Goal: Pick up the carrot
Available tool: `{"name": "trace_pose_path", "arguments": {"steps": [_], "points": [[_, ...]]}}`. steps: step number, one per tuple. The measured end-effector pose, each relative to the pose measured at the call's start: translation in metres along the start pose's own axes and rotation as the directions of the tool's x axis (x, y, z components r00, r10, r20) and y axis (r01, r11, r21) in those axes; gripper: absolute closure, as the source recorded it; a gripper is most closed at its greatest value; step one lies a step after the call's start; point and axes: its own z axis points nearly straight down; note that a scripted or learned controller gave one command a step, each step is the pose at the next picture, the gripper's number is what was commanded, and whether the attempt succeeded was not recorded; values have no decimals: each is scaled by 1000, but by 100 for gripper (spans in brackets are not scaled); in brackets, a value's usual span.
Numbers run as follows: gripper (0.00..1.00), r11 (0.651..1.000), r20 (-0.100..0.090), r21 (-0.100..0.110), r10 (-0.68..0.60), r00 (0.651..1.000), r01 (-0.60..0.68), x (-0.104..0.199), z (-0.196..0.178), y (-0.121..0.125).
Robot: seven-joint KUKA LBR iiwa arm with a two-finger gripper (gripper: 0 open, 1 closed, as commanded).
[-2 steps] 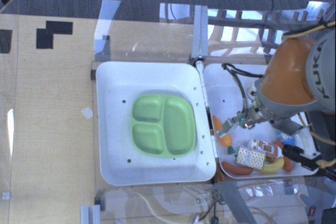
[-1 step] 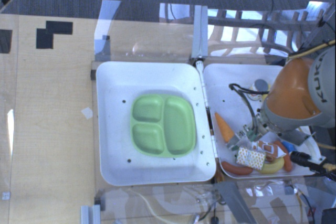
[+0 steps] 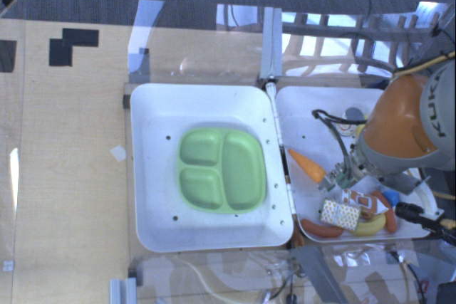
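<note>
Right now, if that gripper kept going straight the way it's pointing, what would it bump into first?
Most likely the carrot. The gripper points down and toward the left side of the right bin, and the carrot's thick end lies just ahead of its tip. Height is hard to judge from above, so it might pass over it.

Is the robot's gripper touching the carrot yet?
Cannot tell. In the camera view the gripper sits right at the carrot's thick end, and no plain gap or contact shows there.

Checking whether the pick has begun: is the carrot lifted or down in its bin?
Down: the carrot lies flat on the right bin's floor, with the claw at its right end.
</note>
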Motion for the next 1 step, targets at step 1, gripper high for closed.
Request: {"name": "trace_pose_path", "arguments": {"steps": [1], "points": [[100,1000,1,1,-18,1000,18,19,-82,99]]}}
